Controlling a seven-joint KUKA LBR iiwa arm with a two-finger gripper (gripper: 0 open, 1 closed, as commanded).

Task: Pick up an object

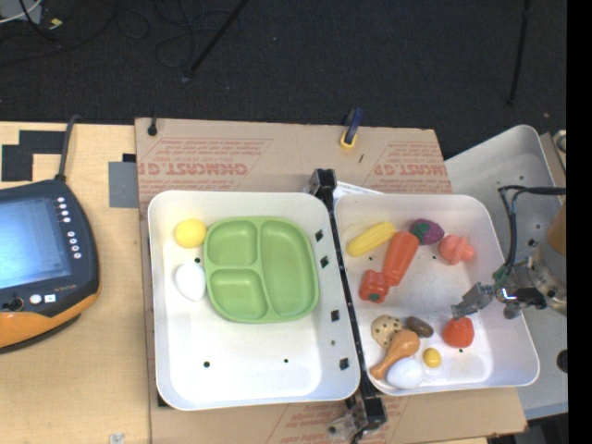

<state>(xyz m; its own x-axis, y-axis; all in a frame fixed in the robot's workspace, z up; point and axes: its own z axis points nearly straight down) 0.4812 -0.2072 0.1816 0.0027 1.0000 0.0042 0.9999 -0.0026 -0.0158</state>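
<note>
White plastic bins sit side by side on a cardboard-covered bench (pixel 277 155). The left bin (pixel 240 368) holds a green three-compartment tray (pixel 260 269) with a yellow ball (pixel 190 233) and a white egg-shaped piece (pixel 191 282) just beside its left edge. The right bin (pixel 504 359) gathers the candidates for picking: yellow corn cob (pixel 370 239), orange carrot (pixel 396 262), purple-and-green vegetable (pixel 426 231), pink toy (pixel 456 248), speckled cookie (pixel 386 327), tan drumstick (pixel 396 350) and small red tomato (pixel 458 332). The two-finger gripper (pixel 476 299) reaches in from the right at a low slant, just above the tomato, apparently the intended target; whether its pincer stands apart or together cannot be told, and nothing is seen clamped in it. A black-and-orange teach pendant (pixel 42 262) lies well apart, left of the bins.
</note>
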